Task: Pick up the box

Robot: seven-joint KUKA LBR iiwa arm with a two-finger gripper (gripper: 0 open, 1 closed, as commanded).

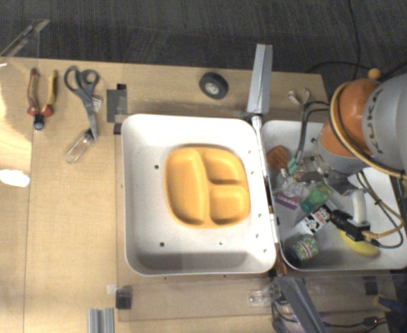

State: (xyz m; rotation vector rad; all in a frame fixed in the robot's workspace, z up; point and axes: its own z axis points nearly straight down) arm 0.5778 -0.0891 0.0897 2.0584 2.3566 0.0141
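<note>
The arm's [390, 116] bulk ran off the right edge and covered the right bin's [397, 259] upper part. The hand [313, 180] beneath it was lost among cables — its shape too cluttered to read. Around it, the small objects [307, 207] overlapped — which was the box couldn't be told.

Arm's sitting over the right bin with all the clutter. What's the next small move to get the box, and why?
Probably lower the gripper slightly toward the small black-and-white box and centre over it. The box lies in the right bin, crowded by a green can and a banana, and nothing visibly sits in the gripper yet.
</note>
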